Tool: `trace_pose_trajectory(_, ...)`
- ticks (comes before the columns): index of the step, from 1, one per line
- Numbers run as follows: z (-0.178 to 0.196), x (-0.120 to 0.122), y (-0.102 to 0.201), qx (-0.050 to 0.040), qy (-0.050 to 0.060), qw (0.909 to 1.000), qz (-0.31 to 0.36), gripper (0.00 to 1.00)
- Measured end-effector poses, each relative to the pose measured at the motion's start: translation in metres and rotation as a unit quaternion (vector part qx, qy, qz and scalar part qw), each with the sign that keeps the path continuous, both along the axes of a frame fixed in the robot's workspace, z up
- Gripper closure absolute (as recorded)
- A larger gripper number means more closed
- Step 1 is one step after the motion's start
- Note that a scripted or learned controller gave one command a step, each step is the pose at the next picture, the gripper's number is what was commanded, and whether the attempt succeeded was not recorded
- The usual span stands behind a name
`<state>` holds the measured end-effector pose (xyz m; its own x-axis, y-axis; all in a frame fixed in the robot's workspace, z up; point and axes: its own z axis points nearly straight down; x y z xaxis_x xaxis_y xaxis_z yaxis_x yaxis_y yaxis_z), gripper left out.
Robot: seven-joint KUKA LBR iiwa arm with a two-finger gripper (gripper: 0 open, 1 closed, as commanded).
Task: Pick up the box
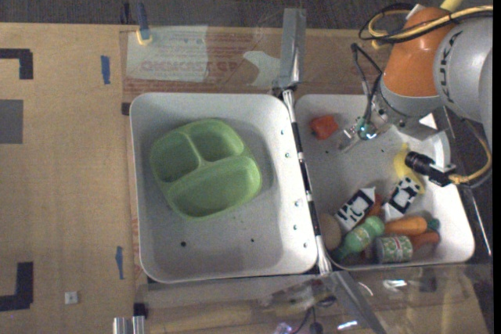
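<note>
Your arm (pixel 438 66) reaches in from the right, orange band up, and the gripper (pixel 356 134) hangs over the far part of the right bin (pixel 460 240), above bare white floor. How wide it stands you cannot tell from this angle, and it touches none of the things in the bin.

Just left of it, close but apart, lies a small red-orange block (pixel 322 125).

Now look nearer. A black-and-white box (pixel 354 207) lies tilted around the middle of the bin. A second black-and-white box (pixel 405 195) sits just to its right, also tilted. Both are well apart from the gripper, on its near side. A yellow piece (pixel 402 165) lies just beyond the second black-and-white box, to the right of the gripper.

Crowded along the near wall you have a green bottle (pixel 362 235) right against the first box's near end, a carrot (pixel 407 225) to its right, a small can (pixel 391 248) nearest the wall, and a tan rounded thing (pixel 333 231) at the left end.

Over in the left bin (pixel 156 246), a green divided plate (pixel 205 167) lies flat on the floor, a little to the far side of centre.
</note>
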<state>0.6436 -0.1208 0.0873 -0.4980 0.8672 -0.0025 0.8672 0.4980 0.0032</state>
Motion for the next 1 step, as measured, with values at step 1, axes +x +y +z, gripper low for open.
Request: trace_pose_trajectory(1, -0.0008, -0.0003, 0.0000, 0.0000, 0.000, 1.0000, 0.000, 0.00)
